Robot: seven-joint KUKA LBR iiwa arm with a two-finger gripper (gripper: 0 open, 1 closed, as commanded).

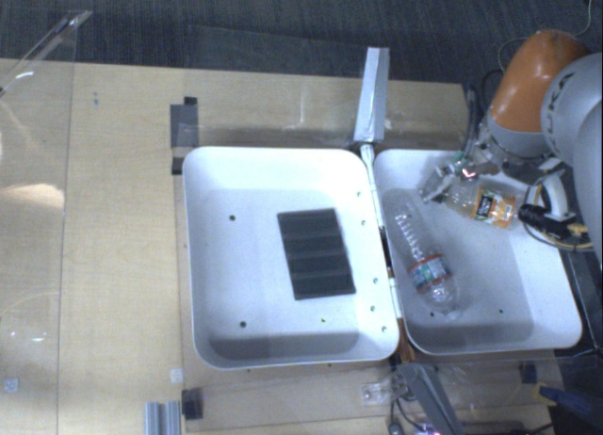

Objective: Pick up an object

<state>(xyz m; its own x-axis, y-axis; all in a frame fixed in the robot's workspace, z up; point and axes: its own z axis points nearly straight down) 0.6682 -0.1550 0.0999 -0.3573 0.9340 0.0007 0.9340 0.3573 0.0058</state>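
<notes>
The gripper is low in the right white plastic bin, seemingly going for the small clear bottle with the orange label, but I honestly can't tell if it's open or clamped.

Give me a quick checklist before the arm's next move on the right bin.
1. Target in view: small bottle with orange label lies in the right bin: ok.
2. Gripper at that bottle's neck end: ok.
3. Bottle seen between the fingers: cannot tell.
4. Clear plastic bottle lies apart from the gripper: ok.
5. Dark ridged block sits in the left bin, out of the way: ok.
</notes>
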